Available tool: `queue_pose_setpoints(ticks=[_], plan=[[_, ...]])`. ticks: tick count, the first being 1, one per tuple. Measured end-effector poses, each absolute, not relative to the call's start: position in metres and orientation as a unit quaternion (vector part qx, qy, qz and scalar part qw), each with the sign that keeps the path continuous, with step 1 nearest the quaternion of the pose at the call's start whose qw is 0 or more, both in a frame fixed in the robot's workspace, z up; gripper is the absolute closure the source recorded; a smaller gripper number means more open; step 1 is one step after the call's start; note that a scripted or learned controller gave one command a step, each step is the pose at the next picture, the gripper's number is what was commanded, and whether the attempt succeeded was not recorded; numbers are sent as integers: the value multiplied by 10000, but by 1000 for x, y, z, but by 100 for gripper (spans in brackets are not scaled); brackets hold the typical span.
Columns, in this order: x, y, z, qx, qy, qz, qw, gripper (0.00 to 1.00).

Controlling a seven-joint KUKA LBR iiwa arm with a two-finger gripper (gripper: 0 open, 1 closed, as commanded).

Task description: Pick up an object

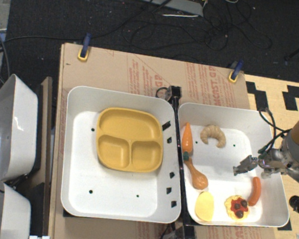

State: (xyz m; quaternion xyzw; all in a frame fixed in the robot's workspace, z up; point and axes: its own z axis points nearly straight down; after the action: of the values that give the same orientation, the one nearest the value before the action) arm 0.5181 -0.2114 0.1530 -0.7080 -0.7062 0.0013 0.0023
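Brown board covers the bench point(145, 69), and on it sit two shallow white bins side by side, with dark floor and loose cables beyond. Over in the right bin point(237, 116) the toy food lies scattered. Nearest the arm is a red sausage point(255, 191), lying almost upright against the right side of the bin floor. The gripper point(245, 165) hangs just above and to the left of it, its dark fingers reaching toward the middle of the bin; whether they are apart or together I cannot tell from here, and nothing shows between them. Just below the sausage is a small pizza slice point(237, 206) with red and dark toppings, and beside that a pale yellow lemon-like piece point(204, 206). Further left lie a brown drumstick point(196, 174) and an orange carrot point(188, 138) along the bin's left wall, with a tan croissant point(213, 134) near the top. A yellow divided plate point(130, 140) rests in the left bin point(75, 188).
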Motion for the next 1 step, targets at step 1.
queue_pose_setpoints(ticks=[1], plan=[[526, -210, 93, -7074, -7068, 9, 21, 0]])
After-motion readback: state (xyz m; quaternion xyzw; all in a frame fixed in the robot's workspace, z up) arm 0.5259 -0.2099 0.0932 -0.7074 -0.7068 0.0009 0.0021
